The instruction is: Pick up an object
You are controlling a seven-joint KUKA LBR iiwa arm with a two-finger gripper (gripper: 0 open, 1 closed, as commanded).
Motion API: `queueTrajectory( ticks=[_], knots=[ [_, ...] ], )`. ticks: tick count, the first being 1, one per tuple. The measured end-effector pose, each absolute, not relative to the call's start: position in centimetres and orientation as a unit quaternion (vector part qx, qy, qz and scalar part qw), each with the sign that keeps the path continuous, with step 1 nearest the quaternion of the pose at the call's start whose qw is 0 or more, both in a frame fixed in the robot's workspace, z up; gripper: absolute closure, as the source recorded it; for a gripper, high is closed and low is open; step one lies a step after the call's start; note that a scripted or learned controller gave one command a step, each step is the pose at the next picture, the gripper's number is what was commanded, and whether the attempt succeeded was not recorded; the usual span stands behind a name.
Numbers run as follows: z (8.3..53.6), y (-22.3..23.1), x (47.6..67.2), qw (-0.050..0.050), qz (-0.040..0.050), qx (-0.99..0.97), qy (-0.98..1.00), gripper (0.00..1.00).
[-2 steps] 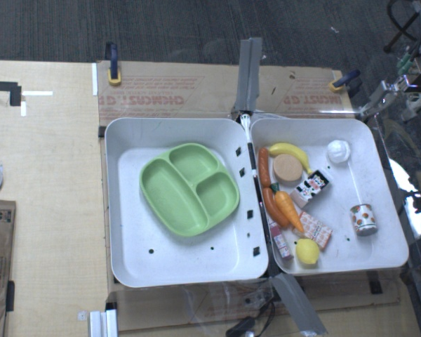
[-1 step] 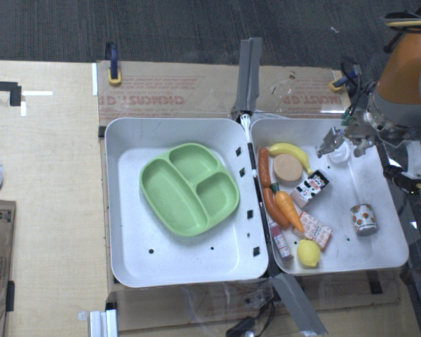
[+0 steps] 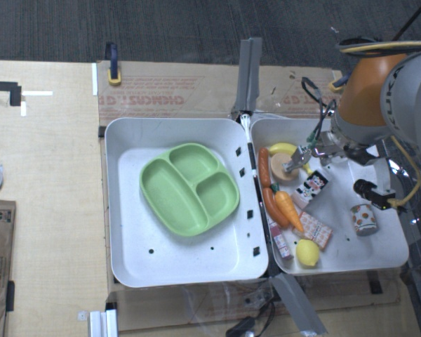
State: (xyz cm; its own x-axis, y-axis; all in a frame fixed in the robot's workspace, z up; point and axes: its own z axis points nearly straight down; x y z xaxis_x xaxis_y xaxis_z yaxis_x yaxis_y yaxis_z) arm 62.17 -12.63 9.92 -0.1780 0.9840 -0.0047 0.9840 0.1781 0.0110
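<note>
While the gripper (image 3: 299,159) hangs low over the back of the right bin (image 3: 393,258), whether it is spread or pressed together cannot be told.

Right bin, contents: banana (image 3: 281,149) at the back, just beside the gripper; hot dog (image 3: 264,167) along the left wall; carrot (image 3: 288,208); lemon (image 3: 307,253) at the front; small printed box (image 3: 311,185); patterned cup (image 3: 364,219), well apart to the right.

Left bin (image 3: 126,188), contents: green divided plate (image 3: 189,188).

Nearest candidate: banana. Judged light, firm plastic, smooth and likely slippery; best taken across the narrow middle of its curve.
</note>
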Motion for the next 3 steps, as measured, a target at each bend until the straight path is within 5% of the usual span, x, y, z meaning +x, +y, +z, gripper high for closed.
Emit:
queueTrajectory(
  ticks=[1,2,3],
  knots=[
    [9.2,-12.1,56.3,0.0,-0.0004,0.639,0.769,0.0],
    [10.1,-12.2,56.3,0.0,-0.0002,0.641,0.768,1.0],
    [9.3,-18.9,60.6,0.001,-0.0004,0.595,0.804,1.0]
  ],
)
